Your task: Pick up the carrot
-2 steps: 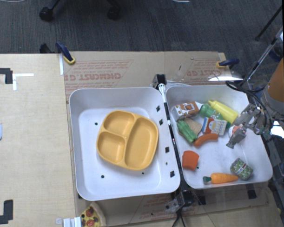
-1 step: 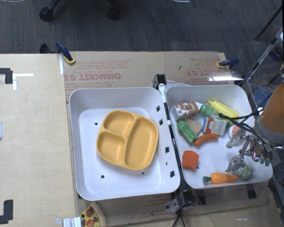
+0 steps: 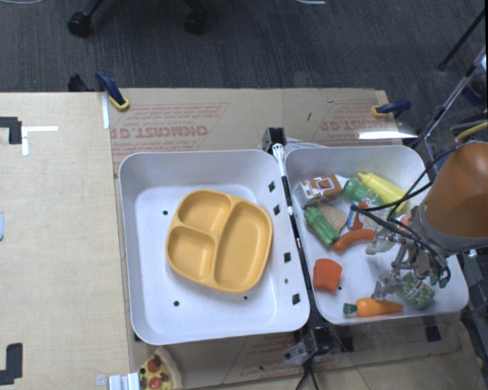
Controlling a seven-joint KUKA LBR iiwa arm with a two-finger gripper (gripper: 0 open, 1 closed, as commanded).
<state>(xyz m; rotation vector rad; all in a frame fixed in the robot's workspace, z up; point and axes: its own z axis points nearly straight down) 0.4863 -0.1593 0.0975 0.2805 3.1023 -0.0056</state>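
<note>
The carrot [image 3: 376, 307] is orange with a green stub at its left end. It lies flat along the front wall of the right bin [image 3: 440, 307]. My gripper [image 3: 397, 274] hangs low over the bin's front right part, just above and to the right of the carrot. The wrist and cables hide its tips, and I see nothing held in it. The arm's orange band [image 3: 466, 192] fills the right side of the bin.
Other items in the right bin are a red-orange block [image 3: 327, 274], an orange sausage shape [image 3: 353, 239], a green vegetable [image 3: 318, 225], a yellow piece [image 3: 379, 187] and a snack packet [image 3: 321, 187]. A speckled green item [image 3: 420, 293] sits beside the gripper. A yellow divided plate [image 3: 220, 241] lies in the left bin [image 3: 142, 258].
</note>
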